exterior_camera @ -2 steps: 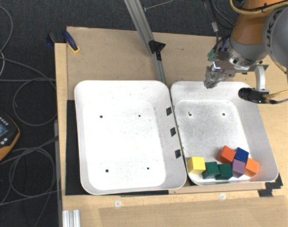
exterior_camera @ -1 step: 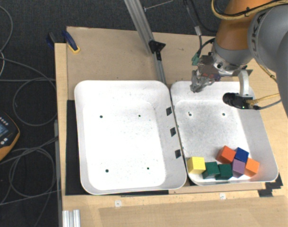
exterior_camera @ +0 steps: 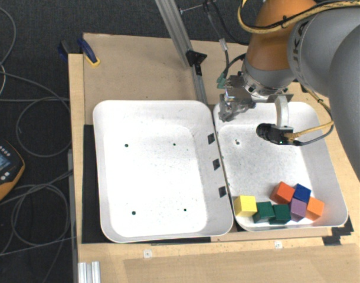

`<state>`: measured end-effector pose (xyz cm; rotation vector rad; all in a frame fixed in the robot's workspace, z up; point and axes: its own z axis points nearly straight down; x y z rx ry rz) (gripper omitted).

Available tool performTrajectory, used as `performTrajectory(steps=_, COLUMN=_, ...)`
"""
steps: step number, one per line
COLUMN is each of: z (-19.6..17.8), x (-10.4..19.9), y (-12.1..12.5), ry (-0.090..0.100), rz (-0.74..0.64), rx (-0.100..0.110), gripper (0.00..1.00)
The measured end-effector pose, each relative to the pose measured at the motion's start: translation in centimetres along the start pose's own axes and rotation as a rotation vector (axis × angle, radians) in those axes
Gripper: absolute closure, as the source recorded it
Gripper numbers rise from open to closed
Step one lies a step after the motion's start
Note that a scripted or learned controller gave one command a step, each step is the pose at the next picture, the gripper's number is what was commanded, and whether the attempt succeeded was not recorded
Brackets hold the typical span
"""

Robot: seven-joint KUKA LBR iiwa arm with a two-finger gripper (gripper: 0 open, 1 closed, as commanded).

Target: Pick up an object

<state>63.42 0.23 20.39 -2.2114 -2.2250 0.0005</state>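
Observation:
Several small blocks lie clustered at the near end of the right bin (exterior_camera: 321,152): a yellow cube (exterior_camera: 246,204), two green blocks (exterior_camera: 272,213), a red-orange block (exterior_camera: 282,191), a blue block (exterior_camera: 302,191), a purple block (exterior_camera: 298,207) and an orange block (exterior_camera: 315,207). My gripper (exterior_camera: 229,112) hangs over the far left corner of the right bin, close to the wall between the two bins. It is well away from the blocks, and nothing shows in it.
The left bin (exterior_camera: 109,158) lies beside the right one. A slanted metal rail (exterior_camera: 180,34) rises behind the bins. A black sensor with a cable (exterior_camera: 274,133) hangs off the wrist over the right bin. Cables trail on the floor at left.

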Motion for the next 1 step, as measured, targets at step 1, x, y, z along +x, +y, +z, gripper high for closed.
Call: performTrajectory(steps=1, z=-0.32, x=5.05, y=-1.92, ry=0.0, rz=0.0, rx=0.0, gripper=1.0)
